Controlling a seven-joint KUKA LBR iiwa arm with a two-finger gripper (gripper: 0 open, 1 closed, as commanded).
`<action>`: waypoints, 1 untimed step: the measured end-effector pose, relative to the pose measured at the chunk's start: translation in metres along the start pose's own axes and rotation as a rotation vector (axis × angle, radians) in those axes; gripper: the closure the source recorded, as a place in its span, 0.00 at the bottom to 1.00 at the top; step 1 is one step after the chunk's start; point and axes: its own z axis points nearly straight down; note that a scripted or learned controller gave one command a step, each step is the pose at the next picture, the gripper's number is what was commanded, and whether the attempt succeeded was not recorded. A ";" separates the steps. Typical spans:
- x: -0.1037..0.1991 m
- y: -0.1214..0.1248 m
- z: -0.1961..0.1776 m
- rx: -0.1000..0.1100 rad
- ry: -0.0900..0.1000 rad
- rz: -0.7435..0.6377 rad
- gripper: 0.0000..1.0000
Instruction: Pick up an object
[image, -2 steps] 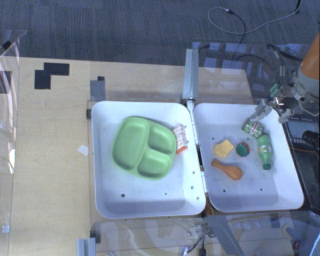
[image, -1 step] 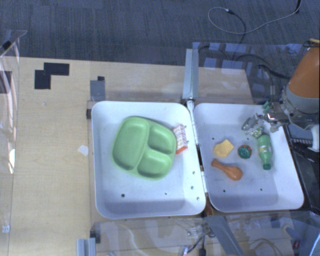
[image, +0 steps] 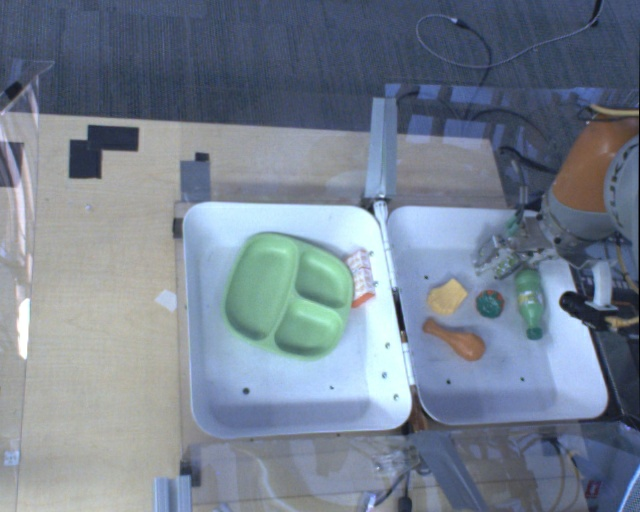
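Observation:
The right bin (image: 560, 400) holds a yellow wedge (image: 448, 296), a brown drumstick-shaped toy (image: 455, 339), a small round green and red item (image: 489, 304) and a green bottle (image: 529, 300) lying on its side. My gripper (image: 508, 256) hangs over the bin's far right part, just above the top of the bottle and the round item. The grey arm with its orange band (image: 590, 175) comes in from the right. I see nothing lifted off the bin floor.
The left bin (image: 210, 400) holds a green divided plate (image: 288, 294), with a small red and white packet (image: 361, 276) by its right edge. A metal divider (image: 380, 150) stands behind the bins. Cables run along the far right.

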 end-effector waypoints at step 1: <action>0.000 0.002 -0.014 -0.005 -0.002 -0.004 1.00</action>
